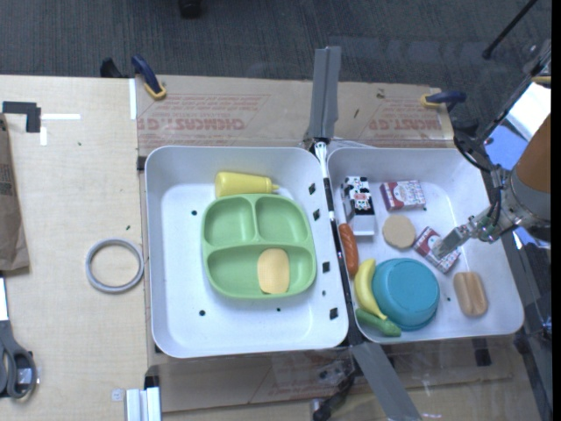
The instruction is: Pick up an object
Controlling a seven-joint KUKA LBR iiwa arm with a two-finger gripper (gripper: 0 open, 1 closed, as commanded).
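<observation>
My gripper [449,246] over right bin [504,323], tips at small red packet [429,242], just right of tan disc [399,231]. Jaw state: cannot tell. Centre over packet, descend straight, avoid blue bowl [406,294] below disc.

Printed red lettering runs along the cardboard sheet [219,117] behind the two bins; it appears upside down and cannot be read with certainty. Print on the small red boxes [404,195] is illegible.
</observation>
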